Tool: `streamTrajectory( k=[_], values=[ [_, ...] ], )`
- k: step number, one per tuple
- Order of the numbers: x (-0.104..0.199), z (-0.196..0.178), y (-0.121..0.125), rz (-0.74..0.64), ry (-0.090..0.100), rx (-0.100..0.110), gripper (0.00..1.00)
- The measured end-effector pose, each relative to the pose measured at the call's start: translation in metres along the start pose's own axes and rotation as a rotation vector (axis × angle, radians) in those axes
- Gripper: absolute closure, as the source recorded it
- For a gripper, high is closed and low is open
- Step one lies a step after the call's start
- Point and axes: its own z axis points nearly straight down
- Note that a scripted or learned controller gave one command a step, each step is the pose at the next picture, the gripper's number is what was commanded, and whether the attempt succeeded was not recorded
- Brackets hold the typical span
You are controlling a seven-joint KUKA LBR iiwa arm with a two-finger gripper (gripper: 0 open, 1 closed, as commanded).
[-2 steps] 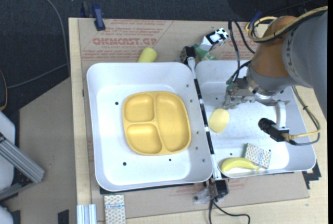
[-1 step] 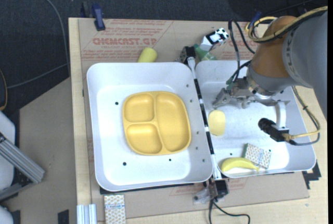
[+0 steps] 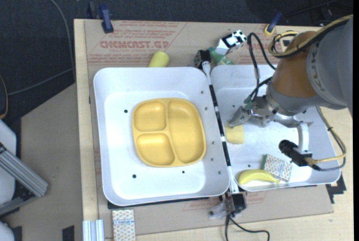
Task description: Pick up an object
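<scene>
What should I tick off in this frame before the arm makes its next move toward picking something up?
1. Target within reach: pale yellow block in the right white bin, just below the tool: ok.
2. Object between the tool's fingers: cannot tell.
3. Other options present: yellow banana and small patterned packet at the bin's near edge: ok.
4. Block clear of the bin wall: it sits against the left wall: not ok.
5. Yellow divided plate in the left white bin, away from the arm: ok.

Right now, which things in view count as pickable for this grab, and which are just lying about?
For the job, right bin:
pale yellow block beside the gripper
yellow banana
patterned flat packet

Lying about:
yellow three-compartment plate in left bin
yellow cylinder on the bench
patterned packet at the bench's front edge
</scene>
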Motion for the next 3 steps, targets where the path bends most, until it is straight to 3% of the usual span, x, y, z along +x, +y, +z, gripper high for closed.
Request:
streamTrajectory(
  k=[1, 2, 3],
  values=[
    [-0.082, -0.009, 0.08, 0.0, -0.003, -0.001, 0.0],
    [-0.038, 0.0, 0.105, -0.002, -0.001, -0.003, 0.0],
    [-0.009, 0.001, 0.071, -0.001, 0.0, 0.002, 0.0]
  ],
)
